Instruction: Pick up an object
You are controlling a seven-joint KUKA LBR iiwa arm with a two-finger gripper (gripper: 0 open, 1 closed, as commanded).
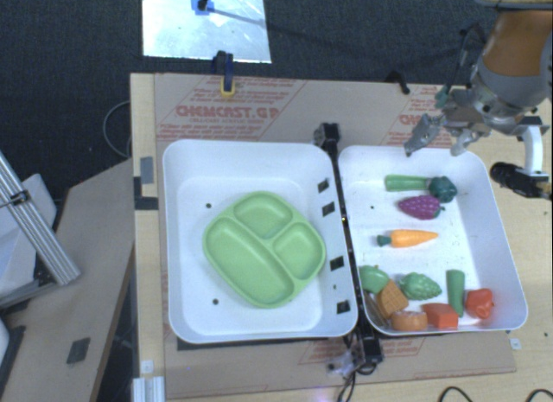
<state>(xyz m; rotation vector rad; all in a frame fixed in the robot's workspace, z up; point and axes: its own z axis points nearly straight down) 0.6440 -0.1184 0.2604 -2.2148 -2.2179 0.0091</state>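
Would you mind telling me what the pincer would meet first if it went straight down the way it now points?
Probably the far rim of the right bin, since the pincer hangs about over it; depth is unclear from this slanted view.

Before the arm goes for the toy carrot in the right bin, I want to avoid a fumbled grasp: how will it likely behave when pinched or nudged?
The carrot looks like smooth moulded plastic, so probably stiff, light and a bit slippery. Its rounded, tapering body lies flat on the right bin floor, so a nudge would likely roll or spin it. It lies apart from its neighbours, leaving the gripper room.
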